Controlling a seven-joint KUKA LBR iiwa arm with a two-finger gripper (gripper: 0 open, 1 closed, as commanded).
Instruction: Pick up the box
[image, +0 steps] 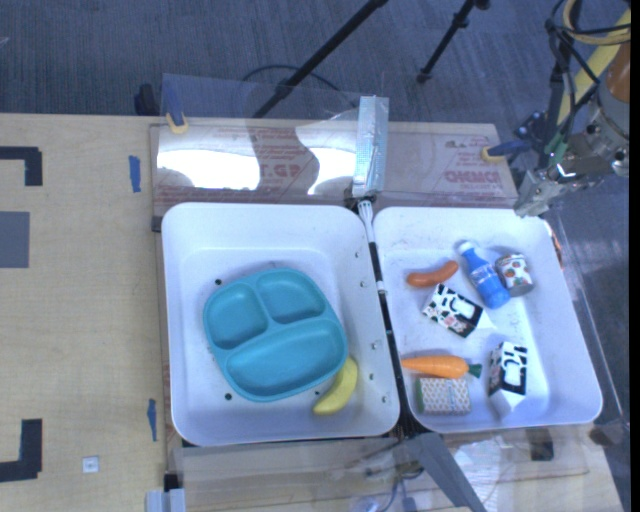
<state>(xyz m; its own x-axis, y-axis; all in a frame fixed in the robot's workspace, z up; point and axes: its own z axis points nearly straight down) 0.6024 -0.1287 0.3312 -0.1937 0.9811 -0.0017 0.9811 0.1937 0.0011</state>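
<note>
the box (452, 310) lies in the right bin (572, 345), near that bin's middle and a little toward the divider. it is small and flat-looking, white with black cow-like patches, and sits tilted so its corners point up and down the view. just above it lies an orange-red sausage (432, 273), and to its upper right a blue bottle (482, 273) with a white cap, leaning diagonally; a small can (514, 273) with a white and red-brown label touches the bottle's right side. below the box is a carrot (436, 366) lying across, with a tan block (443, 397) of mesh-textured stuff just under it. a second black-and-white carton (510, 373) (taller, with a gabled end) lies in the lower right of the same bin, apart from the box.

the left bin (185, 330) holds a teal divided plate (275, 332) with three compartments, and a banana (339, 390) rests against the plate's lower right edge.

both bins sit on a pale wooden bench (75, 330) marked with black corner brackets and bits of blue tape. behind the bins stands a clear panel (260, 160) with glare on it. the floor beyond is dark grey carpet, crossed by black stand legs.

the gripper (545, 185) sits past the upper right corner of the right bin, well apart from the box; whether it is released or clenched i cannot tell.
</note>
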